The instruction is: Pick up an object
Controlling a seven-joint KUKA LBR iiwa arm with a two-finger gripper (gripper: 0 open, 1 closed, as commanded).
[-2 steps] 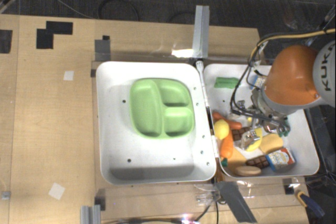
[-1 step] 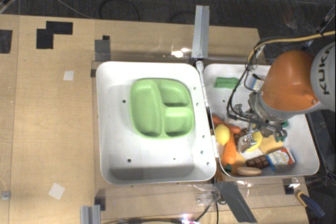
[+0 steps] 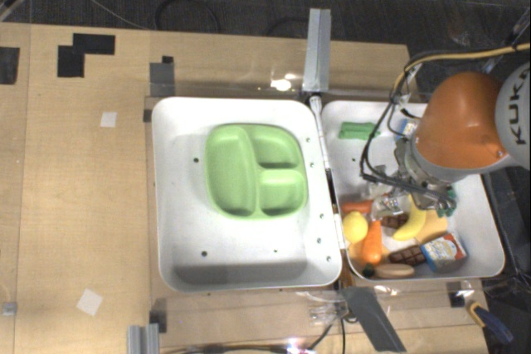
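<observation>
The right bin (image 3: 489, 253) holds a pile of small items along its front: a yellow lemon (image 3: 354, 226), an orange carrot (image 3: 372, 243), a yellow banana (image 3: 417, 225), a brown oblong piece (image 3: 393, 269), a small carton (image 3: 441, 251) and a dark block (image 3: 406, 256). A green flat piece (image 3: 358, 130) lies near the back of that bin. The arm's orange band (image 3: 458, 123) hangs over the bin, and my gripper (image 3: 401, 201) is down among the pile, just above the banana and beside the carrot. The wrist hides its tips.
The left bin (image 3: 178, 261) holds a green divided tray (image 3: 254, 170) with three compartments. A grey post (image 3: 316, 50) stands behind the divider between the bins. Cables (image 3: 382, 145) loop from the arm over the right bin. Wooden bench (image 3: 75, 203) lies to the left.
</observation>
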